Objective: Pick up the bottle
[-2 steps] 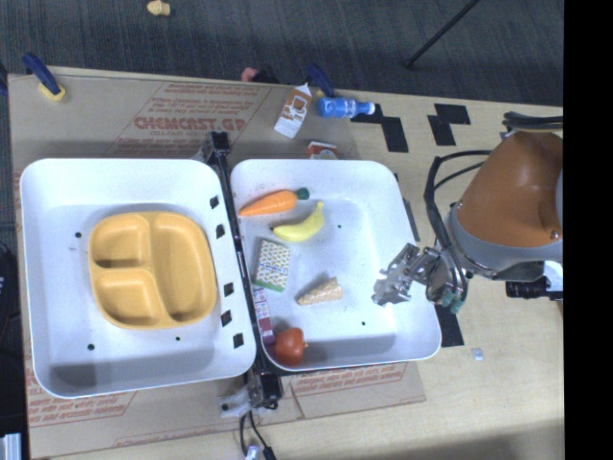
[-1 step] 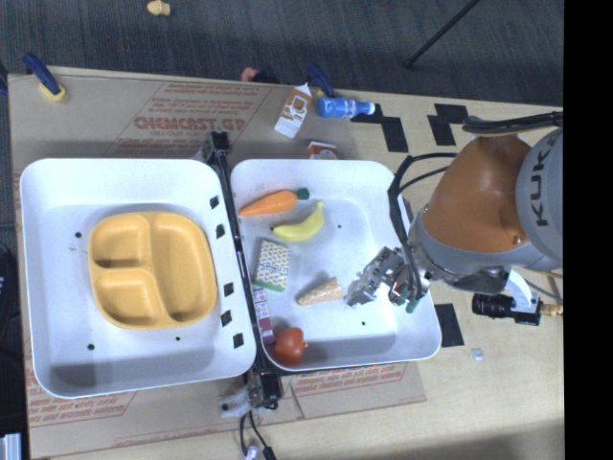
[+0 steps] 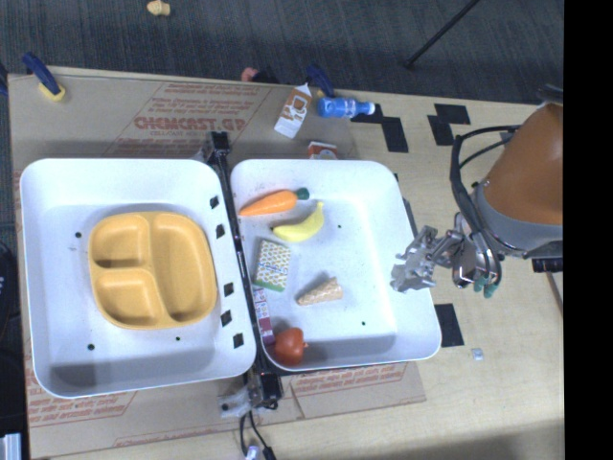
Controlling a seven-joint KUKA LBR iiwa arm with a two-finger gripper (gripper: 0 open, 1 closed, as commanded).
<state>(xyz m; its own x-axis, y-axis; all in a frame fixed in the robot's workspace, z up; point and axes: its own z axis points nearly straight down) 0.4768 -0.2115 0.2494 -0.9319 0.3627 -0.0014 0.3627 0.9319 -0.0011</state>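
In the camera view, the bottle [image 3: 343,108] was seen lying on its side on the bench [image 3: 498,391], in the upper middle of the frame, above the upper rim of the right bin [image 3: 407,214] and outside both bins. It was small, blue toward its left and pale toward its right end, just right of a small carton [image 3: 293,111].

The gripper [image 3: 410,268] was seen at the right of the frame, over the right rim of the right bin, well apart from the bottle. Nothing was seen between its fingers; whether they were spread or closed could not be told.

In the right bin a carrot [image 3: 269,202], a banana [image 3: 299,224], a green packet [image 3: 273,264], a wedge [image 3: 319,292] and a tomato [image 3: 289,344] were lying. A yellow tray [image 3: 151,267] was held in the left bin [image 3: 48,190].

The bottle was judged light, fairly stiff, smooth and liable to roll. A hold across the middle of its body, with the fingers set crosswise to its long axis, was judged best.
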